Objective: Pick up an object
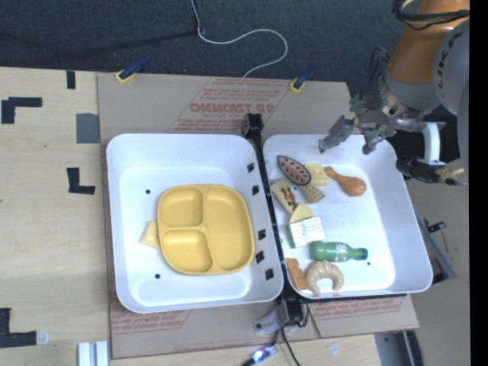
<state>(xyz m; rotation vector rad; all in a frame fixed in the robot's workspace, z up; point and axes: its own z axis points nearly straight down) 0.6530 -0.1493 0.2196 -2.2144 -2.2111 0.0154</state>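
1. Camera view looks down at a slant on a desk (pixel 46 204) carrying two shallow white bins side by side on a cardboard sheet (pixel 221 105).
2. Left bin (pixel 130 158) holds a yellow divided plate (pixel 206 229) with three compartments, and a pale yellow wedge (pixel 148 235) peeks out from under the plate's left edge.
3. Right bin (pixel 396 227) holds small toy foods, mostly along its left side.
4. Near the top sit a dark oval piece with a red centre (pixel 293 170) and a brown drumstick (pixel 346 181).
5. Below them lie a sandwich piece (pixel 286 197), a cheese wedge (pixel 309 194) and a pale speckled block (pixel 306 228).
6. Lower down, a green bottle (pixel 338 252) lies on its side, with a croissant (pixel 325 274) just below it.
7. Grey arm with an orange band (pixel 419 36) reaches in from the right.
8. End effector (pixel 355 138) hangs over the right bin's top edge, its two fingers spread apart with nothing between them, near the drumstick but apart from it.
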